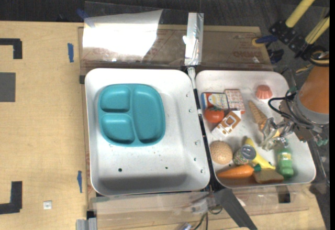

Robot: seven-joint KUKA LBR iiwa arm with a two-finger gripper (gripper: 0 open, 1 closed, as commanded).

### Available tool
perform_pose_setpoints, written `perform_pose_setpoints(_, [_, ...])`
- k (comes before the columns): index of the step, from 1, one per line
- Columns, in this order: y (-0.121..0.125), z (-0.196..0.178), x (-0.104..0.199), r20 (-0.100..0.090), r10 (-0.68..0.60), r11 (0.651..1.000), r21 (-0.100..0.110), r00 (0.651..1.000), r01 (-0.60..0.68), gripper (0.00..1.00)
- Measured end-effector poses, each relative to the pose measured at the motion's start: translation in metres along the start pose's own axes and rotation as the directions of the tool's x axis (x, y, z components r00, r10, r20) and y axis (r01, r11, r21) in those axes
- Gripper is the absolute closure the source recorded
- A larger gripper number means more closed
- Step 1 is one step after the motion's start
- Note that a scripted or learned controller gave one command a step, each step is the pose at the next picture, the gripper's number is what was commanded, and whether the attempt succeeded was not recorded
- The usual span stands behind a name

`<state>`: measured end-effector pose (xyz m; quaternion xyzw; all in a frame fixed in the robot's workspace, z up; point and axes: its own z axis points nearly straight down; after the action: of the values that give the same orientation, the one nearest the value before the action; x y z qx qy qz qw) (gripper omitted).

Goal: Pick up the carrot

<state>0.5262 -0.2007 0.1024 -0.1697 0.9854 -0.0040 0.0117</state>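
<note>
Hovering over the right bin, carrot untouched

Reaching in from the right, the grey arm with orange band (317,90) sets its metal two-finger gripper (273,133) low over the right white bin (306,174). Finger state: cannot tell, too cluttered. Orange carrot (236,172) lies flat along the bin's near wall, just below a tan egg-shaped piece (221,152), well apart from the gripper. Green bottle (285,164) stands near the gripper. Left white bin (141,176) holds a teal divided plate (132,114). Both bins sit on the worktop (42,119).
</note>
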Motion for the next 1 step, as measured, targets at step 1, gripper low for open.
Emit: perform_pose_setpoints(1, [-0.0401, -0.0178, -0.0465, -0.014, 0.183, 0.983, -0.005, 0.983, -0.183, 1.0])
